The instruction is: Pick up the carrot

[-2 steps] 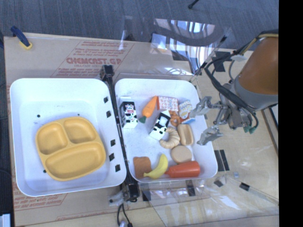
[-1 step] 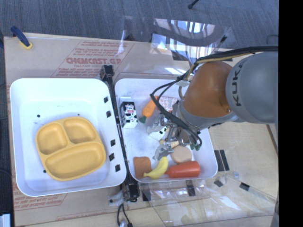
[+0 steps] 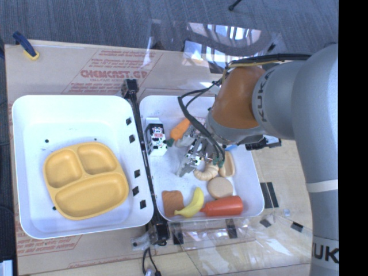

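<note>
so the carrot (image 3: 180, 129) sits near the right bin's (image 3: 251, 184) back edge, long axis slanting toward the back-right corner, just behind and left of the gripper (image 3: 192, 161), which looks slightly open and empty.

The small orange carrot (image 3: 180, 128) in the right white plastic bin (image 3: 172, 174) is partly covered at its right end by the grey arm with the orange band (image 3: 270, 105), which is itself cut off at the frame's right side. The metal two-finger gripper (image 3: 192, 160) is blurred; its finger position cannot be determined. The pale beige rounded food items (image 3: 217, 177) beneath the wrist are partly hidden, and their type cannot be identified.
</note>
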`<action>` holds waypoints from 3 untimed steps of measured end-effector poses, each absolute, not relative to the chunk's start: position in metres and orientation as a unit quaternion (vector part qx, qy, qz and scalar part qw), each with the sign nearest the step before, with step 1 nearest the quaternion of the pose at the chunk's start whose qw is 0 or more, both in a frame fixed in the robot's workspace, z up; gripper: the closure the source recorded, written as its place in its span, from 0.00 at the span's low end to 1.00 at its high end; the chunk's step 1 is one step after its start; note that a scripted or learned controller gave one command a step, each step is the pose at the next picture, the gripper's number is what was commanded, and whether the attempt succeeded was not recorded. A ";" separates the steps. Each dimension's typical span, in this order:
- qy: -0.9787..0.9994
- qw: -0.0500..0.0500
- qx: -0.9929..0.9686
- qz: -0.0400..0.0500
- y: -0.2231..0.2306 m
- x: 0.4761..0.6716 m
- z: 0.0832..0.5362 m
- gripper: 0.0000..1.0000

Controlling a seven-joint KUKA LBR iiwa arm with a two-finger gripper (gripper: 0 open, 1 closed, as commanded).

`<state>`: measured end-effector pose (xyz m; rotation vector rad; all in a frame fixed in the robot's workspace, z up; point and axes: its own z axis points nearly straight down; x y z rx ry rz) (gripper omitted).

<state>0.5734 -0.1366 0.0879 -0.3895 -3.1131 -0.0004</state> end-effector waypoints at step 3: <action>-0.941 -0.002 -0.338 0.002 -0.131 0.645 0.111 0.00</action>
